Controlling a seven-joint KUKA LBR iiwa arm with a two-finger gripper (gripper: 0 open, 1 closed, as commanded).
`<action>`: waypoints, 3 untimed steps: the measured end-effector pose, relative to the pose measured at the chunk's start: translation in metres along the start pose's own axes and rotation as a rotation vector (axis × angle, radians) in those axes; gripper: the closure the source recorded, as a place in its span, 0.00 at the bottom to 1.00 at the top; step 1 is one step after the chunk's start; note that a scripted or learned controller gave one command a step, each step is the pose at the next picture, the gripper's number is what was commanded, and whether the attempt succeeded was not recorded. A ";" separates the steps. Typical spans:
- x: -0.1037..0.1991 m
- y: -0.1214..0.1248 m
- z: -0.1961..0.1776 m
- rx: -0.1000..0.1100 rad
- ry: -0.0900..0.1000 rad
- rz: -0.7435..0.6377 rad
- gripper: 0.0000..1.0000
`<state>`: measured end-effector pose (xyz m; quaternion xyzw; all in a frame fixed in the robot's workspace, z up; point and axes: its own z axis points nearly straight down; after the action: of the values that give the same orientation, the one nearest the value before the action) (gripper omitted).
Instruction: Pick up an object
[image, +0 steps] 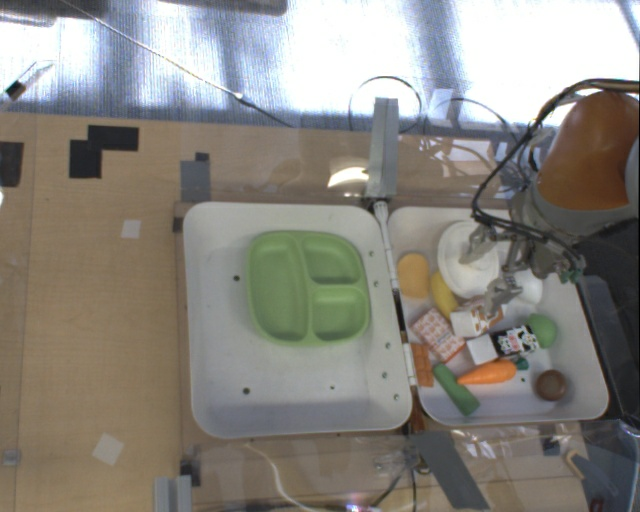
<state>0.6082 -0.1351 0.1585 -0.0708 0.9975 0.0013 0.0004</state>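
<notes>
The metal two-finger gripper (497, 290), fingers apart and holding nothing, is hanging right above a small white carton (470, 321), so it should be dropping straight down.

Arm (590, 160): grey with an orange band, entering from the right edge in the upper right of the frame.
Wrist: angled down and toward the left, black cables looping around it.
Gripper (497, 285): metal, right of frame centre, pointing downward.
Finger state: too small and cluttered to tell.
</notes>
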 end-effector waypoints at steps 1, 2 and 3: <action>0.013 0.005 0.026 0.017 -0.040 0.092 0.00; 0.087 -0.031 0.067 0.009 -0.019 0.318 0.00; 0.111 -0.022 0.067 0.004 -0.025 0.591 0.00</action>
<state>0.5014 -0.1720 0.0910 0.2226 0.9748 0.0002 0.0123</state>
